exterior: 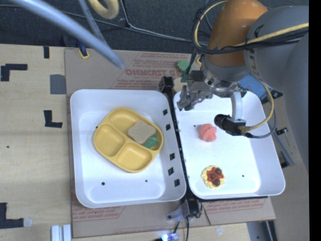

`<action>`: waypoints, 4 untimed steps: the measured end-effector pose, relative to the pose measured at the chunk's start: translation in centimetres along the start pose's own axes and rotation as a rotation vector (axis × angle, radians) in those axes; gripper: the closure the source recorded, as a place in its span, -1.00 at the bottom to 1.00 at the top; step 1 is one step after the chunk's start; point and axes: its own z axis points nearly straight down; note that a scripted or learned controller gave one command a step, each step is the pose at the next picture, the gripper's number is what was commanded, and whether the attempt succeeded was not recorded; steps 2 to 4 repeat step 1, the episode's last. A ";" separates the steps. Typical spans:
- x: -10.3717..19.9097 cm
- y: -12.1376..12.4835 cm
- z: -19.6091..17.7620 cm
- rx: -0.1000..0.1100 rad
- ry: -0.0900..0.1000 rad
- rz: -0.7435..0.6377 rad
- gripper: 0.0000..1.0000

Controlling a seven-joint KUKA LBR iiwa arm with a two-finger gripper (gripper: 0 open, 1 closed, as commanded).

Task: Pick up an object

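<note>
Gripper [186, 102] at rear left corner of right bin [266, 182]; finger spread not discernible, nothing seen between fingers. Pink object [207, 132] just in front and to the right, apart. Small pizza-like piece [213, 176] farther forward. Yellow divided plate [128, 139] with bread slice [141, 131] in left bin [85, 185], well leftward.

Plate [116, 147] in left bin [83, 185]

A yellow divided plate [123, 154] holding a slice of toast [141, 131] and a green bit [152, 142] sits in the left bin [83, 185], which rests on cardboard [145, 72] over the wooden counter [30, 154].
</note>
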 end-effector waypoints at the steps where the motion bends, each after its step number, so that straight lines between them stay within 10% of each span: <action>1: 4.3 -2.0 1.7 0.001 0.000 0.000 1.00; 4: 4.3 -2.0 1.7 0.001 0.000 0.000 1.00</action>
